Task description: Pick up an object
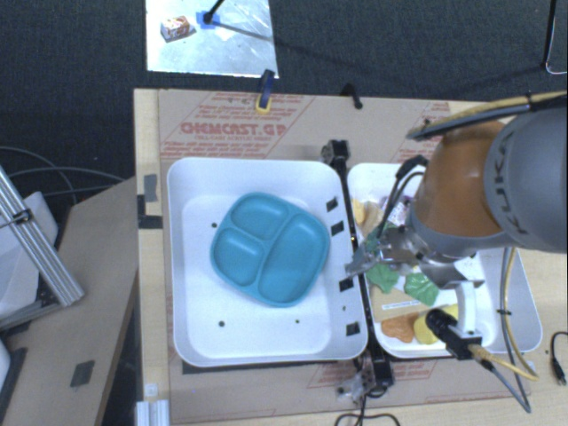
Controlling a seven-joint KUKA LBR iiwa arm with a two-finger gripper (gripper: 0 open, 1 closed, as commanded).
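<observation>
A: Where are the jaws (pixel 377 257) sitting right now?

B: They are hanging low over the left part of the shallow white right-hand bin (pixel 531 318), just beside the divider between the two bins. The grey arm with the orange band (pixel 461 193) is covering much of that bin from above.

A: Are they gripping anything?

B: I cannot tell. The wrist is hiding the tips, so whether they are parted or pressed together is not showing.

A: What is lying near them?

B: A crumpled green soft object (pixel 387 277) is lying just below the jaws, possibly touching them. A second green piece (pixel 421 287) is resting a little further to the right of it. Lower still, an orange rounded item (pixel 398 327) and a yellow rounded item (pixel 427 327) are sitting side by side at the near edge of the bin. A pale yellowish item (pixel 359 211) is peeking out above the jaws.

A: And on the other side of the jaws?

B: The shallow white left-hand bin (pixel 191 238) is holding a blue plastic divided plate (pixel 269 248), well apart to the left of the jaws. Both bins are resting on the cardboard-covered worktop (pixel 231 131).
</observation>
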